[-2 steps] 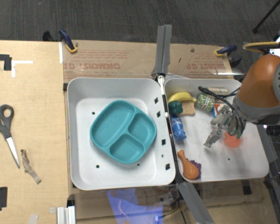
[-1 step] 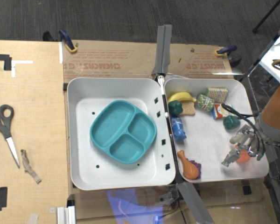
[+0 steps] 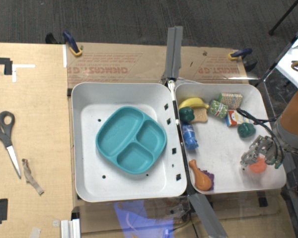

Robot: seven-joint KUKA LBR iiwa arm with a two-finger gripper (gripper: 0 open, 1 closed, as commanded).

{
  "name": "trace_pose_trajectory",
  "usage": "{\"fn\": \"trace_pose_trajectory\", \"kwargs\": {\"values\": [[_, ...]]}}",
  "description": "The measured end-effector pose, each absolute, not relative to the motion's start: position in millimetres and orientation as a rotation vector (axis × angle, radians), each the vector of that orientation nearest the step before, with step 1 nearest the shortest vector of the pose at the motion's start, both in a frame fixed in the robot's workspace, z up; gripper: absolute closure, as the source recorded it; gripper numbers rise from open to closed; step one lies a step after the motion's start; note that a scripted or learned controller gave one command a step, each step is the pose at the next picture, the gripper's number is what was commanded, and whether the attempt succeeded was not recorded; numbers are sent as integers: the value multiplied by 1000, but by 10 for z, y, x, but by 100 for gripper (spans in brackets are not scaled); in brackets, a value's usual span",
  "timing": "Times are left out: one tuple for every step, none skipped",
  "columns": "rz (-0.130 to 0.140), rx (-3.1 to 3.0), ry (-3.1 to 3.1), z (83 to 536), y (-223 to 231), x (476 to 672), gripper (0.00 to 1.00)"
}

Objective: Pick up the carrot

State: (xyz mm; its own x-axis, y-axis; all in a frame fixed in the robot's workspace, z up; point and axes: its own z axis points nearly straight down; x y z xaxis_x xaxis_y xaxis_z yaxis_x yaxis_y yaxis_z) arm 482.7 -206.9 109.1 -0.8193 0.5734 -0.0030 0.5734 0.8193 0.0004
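Currently the gripper (image 3: 259,157) is sitting low at the near-right corner of the right bin (image 3: 223,175), fingers pointing down and to the view's left. An orange object (image 3: 258,166), which I am taking to be the carrot, is lying directly beneath the fingertips, touching or nearly so. I cannot tell whether the fingers are apart or closed on it; the metalwork is blurring together there.

So little of the carrot is showing that its long axis and pointing direction cannot be read.

A second orange item, a drumstick-shaped toy (image 3: 201,177), is lying at the bin's near-left corner, well apart from the gripper, long axis running from upper left to lower right. It is not the nearer candidate.

Judgement: the coming move is depending on whether the fingers are straddling the carrot or merely resting on it.

The teal plate (image 3: 132,140) is sitting in the left bin (image 3: 84,133), uninvolved.
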Motion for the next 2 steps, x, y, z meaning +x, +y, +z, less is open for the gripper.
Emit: {"fn": "trace_pose_trajectory", "kwargs": {"values": [[-1,512,3095,1559,-2221,4791,100],[1,730,3055,1315,-1927,4993,100]]}}
